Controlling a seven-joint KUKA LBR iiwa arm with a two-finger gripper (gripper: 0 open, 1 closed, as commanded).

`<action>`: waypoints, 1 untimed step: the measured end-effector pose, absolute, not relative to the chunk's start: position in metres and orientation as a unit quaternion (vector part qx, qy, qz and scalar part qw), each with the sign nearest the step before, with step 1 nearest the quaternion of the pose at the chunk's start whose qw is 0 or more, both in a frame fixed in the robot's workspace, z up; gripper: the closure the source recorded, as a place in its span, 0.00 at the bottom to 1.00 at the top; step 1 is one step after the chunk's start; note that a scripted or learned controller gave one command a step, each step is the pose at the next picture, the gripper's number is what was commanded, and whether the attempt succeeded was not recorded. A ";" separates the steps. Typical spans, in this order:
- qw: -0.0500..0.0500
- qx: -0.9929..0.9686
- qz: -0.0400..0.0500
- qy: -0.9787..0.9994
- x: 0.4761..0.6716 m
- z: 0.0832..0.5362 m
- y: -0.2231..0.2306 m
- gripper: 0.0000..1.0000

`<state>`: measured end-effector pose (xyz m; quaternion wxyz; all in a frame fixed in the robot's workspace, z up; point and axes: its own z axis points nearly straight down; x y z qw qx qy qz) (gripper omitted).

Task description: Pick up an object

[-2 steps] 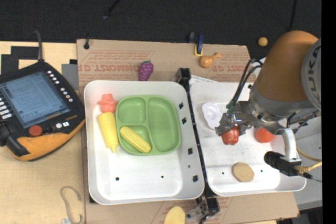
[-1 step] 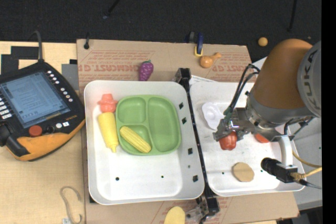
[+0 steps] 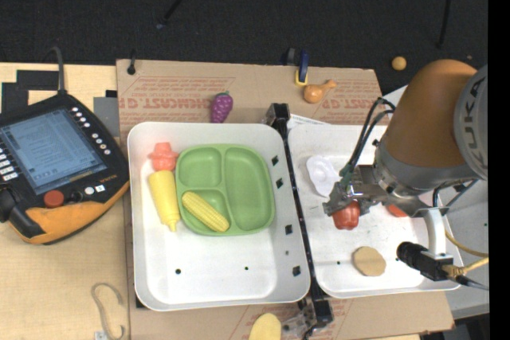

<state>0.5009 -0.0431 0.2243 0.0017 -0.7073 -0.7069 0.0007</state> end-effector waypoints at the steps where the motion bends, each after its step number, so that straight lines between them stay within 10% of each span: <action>1: 0.001 -0.707 0.001 -0.707 0.507 0.217 -0.048 1.00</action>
